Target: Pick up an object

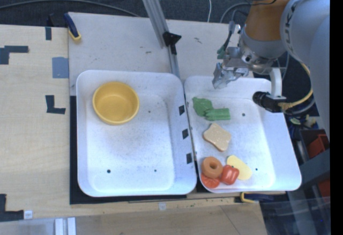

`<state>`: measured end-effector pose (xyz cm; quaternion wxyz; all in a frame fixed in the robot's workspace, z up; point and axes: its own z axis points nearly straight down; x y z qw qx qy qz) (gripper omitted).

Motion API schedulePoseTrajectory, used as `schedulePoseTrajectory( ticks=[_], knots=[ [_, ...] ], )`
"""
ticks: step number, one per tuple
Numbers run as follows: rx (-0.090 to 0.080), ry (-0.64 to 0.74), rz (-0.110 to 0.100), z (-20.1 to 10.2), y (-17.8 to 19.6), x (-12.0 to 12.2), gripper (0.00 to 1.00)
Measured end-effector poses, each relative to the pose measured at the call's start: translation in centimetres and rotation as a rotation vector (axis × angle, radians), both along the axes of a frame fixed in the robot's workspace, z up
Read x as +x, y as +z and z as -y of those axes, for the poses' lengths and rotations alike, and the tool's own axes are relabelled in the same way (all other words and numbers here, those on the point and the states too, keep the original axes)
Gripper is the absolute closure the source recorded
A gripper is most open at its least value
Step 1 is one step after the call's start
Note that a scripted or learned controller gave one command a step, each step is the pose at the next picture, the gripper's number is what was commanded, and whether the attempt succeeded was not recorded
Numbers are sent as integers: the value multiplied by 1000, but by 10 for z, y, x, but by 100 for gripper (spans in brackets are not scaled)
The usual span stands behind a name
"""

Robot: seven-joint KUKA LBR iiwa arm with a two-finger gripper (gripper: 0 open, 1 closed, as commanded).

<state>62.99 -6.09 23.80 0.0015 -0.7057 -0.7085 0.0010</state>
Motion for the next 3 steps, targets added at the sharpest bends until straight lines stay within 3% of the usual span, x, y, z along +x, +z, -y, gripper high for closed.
schedulePoseTrajectory(
  ticks=[1, 3],
  knots=[
    [0, 0, -2, -40, -12, -32, 100],
    [1, 4, -1, -142, -1, -92, 100]
  ],
)
